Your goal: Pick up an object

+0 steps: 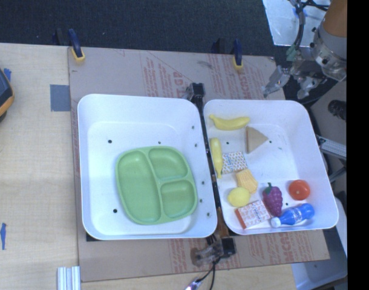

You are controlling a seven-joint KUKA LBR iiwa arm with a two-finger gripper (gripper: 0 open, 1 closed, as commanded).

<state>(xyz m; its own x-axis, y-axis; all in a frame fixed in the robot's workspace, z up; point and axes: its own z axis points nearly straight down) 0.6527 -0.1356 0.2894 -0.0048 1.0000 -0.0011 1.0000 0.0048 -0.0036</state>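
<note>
Nearest the camera, along the right bin's (pixel 320 162) front edge, lie a blue bottle (pixel 293 215), a printed packet (pixel 252 214), purple grapes (pixel 272 199) and a tomato (pixel 299 190), none yet lifted, so the pick appears wholly undone. Above that bin's far right corner hangs the gripper (pixel 291 82), fingers spread apart and holding nothing. Cardboard (pixel 142 71) covers the wooden bench (pixel 27 162); the left bin (pixel 94 162) holds a green divided plate (pixel 156 185).
</note>
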